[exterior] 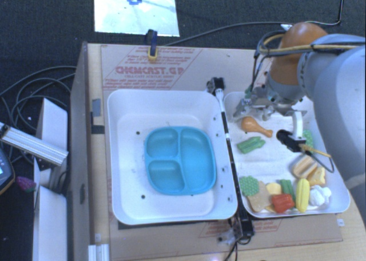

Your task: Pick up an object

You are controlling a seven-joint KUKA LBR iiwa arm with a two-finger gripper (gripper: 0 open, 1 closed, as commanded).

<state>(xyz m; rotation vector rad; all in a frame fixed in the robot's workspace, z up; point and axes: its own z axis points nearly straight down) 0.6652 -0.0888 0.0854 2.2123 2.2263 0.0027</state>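
- Drumstick [255, 126] is the likely object; you see it in the right bin [337, 204], near its far end, just beside the gripper.
- The left bin [123, 157] bears a blue tray [179, 159].
- The gripper [260, 107] hovers low over the drumstick; whether it is spread or pressed together, you cannot tell.
- You are, I judge, at the approach step; next you must descend and close on it.

Left bin [128, 139]: holds a blue divided plate [180, 159], lying flat.
Right bin [337, 197]: toy food, with a drumstick [255, 126] beside a green pod [250, 145]; corn [302, 192] and a red piece [282, 202] near the front edge.
Arm [326, 76]: reaches in from the right, hand [260, 105] low over the bin's far end, just above the drumstick.
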